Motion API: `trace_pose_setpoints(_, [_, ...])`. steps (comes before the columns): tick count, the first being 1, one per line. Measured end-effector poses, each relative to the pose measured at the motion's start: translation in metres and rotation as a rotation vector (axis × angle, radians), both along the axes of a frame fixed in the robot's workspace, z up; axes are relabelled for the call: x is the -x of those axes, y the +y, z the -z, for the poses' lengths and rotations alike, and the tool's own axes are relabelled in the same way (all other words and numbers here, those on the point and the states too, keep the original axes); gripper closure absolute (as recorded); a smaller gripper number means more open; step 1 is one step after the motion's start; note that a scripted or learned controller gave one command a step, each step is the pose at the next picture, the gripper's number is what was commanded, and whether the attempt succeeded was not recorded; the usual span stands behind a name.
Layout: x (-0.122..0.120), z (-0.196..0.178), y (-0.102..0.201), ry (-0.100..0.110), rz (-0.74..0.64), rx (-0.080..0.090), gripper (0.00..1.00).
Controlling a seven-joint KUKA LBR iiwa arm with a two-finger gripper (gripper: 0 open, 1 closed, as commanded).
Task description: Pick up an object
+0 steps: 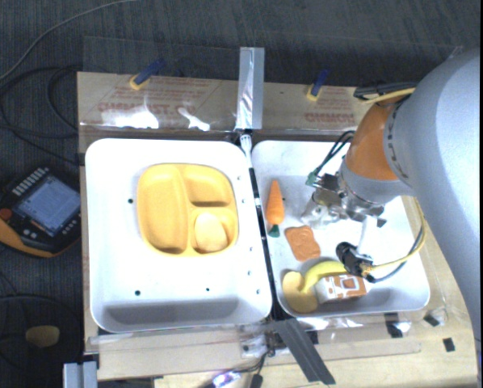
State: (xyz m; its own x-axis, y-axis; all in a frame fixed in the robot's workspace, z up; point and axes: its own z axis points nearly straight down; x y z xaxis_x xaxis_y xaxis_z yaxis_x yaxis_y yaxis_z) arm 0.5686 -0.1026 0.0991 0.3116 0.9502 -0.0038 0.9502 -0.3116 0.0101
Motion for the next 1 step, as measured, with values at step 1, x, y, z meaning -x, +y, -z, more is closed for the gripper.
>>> trace_pose_setpoints(1, [0.0001, 0.0, -0.0002, 0.0, 0.0, 0.001, 0.0])
